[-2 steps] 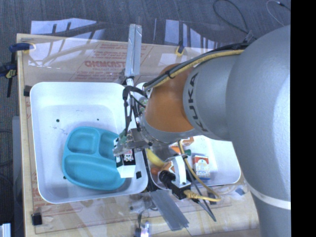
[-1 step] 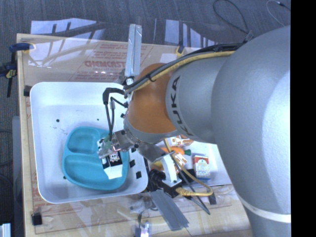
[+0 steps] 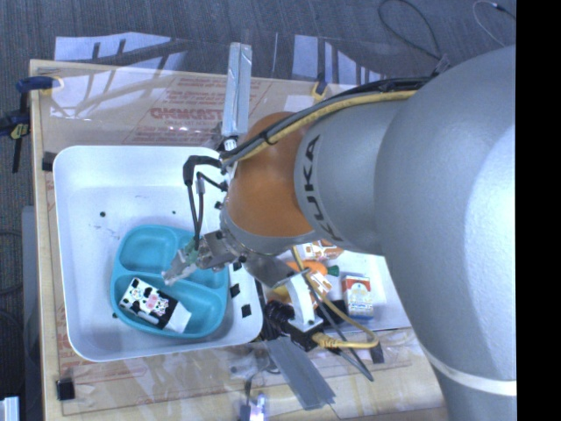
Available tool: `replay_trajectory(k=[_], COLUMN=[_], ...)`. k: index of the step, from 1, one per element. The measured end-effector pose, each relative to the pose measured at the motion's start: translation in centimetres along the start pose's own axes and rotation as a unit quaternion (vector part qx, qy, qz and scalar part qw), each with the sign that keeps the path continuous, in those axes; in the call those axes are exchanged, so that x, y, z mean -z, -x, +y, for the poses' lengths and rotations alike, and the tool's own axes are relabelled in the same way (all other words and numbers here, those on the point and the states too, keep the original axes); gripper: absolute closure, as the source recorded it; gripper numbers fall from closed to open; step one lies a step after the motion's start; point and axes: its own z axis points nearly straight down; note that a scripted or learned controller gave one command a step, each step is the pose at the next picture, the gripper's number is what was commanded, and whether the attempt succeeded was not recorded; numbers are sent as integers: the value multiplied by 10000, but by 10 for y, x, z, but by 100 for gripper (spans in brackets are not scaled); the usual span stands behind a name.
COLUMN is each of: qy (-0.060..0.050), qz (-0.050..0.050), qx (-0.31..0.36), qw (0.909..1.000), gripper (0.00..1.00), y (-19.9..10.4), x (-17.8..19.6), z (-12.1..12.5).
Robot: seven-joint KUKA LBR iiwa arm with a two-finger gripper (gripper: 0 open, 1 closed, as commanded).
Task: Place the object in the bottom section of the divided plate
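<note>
End effector (image 3: pixel 186 266) grip unclear, over glossy teal divided plate (image 3: pixel 145 248), cow-print flat packet (image 3: pixel 151 303) inside

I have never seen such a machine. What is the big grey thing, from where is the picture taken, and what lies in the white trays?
The big grey shape is a robot arm with an orange band; it reaches in from the right. The one camera sits above the bench and looks down at a slant. Its hand is over a blue divided plate in the left white bin. A small black-and-white patterned box lies in the plate's lower section. Whether the hand holds anything cannot be told. The right bin, mostly hidden by the arm, has small packets, one a carton.
</note>
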Motion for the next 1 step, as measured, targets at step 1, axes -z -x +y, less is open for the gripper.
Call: replay_trajectory(k=[1], qy=[5], qz=[7], qx=[-1674], qw=[9859], gripper=[0], y=[62], x=[128], z=[-16])
